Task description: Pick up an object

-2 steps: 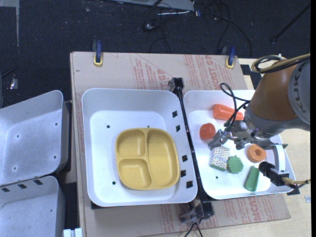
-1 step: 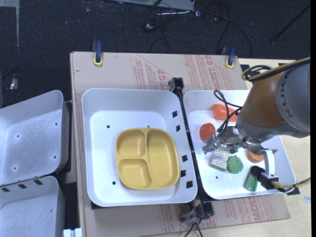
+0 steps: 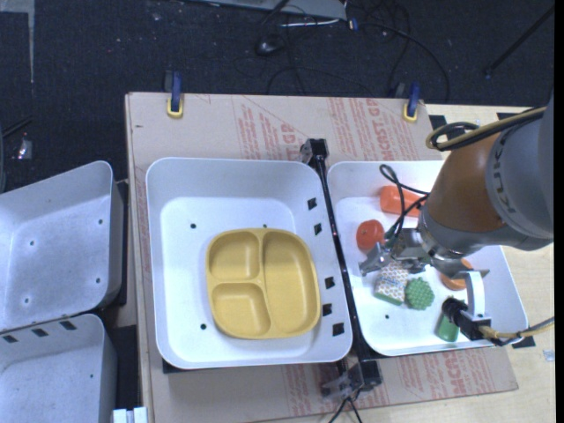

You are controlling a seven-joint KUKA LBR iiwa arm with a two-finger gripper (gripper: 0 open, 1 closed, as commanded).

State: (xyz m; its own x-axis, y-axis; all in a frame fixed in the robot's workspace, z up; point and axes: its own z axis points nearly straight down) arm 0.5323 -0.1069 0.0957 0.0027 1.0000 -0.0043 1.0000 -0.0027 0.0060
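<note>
Low in right bin (image 3: 351, 192), arm (image 3: 480, 192) in from the right, claw (image 3: 386, 261) hanging over the cluster of small items. Open or closed: cannot tell, wrist housing in the way; nothing visibly gripped. Likely target, as judged: patterned piece (image 3: 393, 283), flat on the bin floor directly under the claw and touching the green ball (image 3: 419, 293) on its right. Contact between claw and piece not resolvable. Red ball (image 3: 370, 233) just beyond the claw, toward the far wall. Orange piece (image 3: 390, 199) farther back still, apart from the cluster, crossed by a cable. Orange scrap (image 3: 454, 281) mostly hidden under the arm. Green block (image 3: 447, 328) at the near right corner. All loose items in this bin, presumably as the pick pool. Left bin (image 3: 176, 192) with a yellow plate (image 3: 263, 282), presumably the drop side. Bins side by side along a black rail, shallow walls presumably against roll-off. Surface (image 3: 229, 122) pinned by clamps (image 3: 175, 97) at the far edge, presumably against shifting under arm pushes. Risk, as judged: patterned piece and green ball packed tight, hence a chance of nudging the ball or pinching both on an off-centre descent. Pick not yet done: no item lifted clear.
</note>
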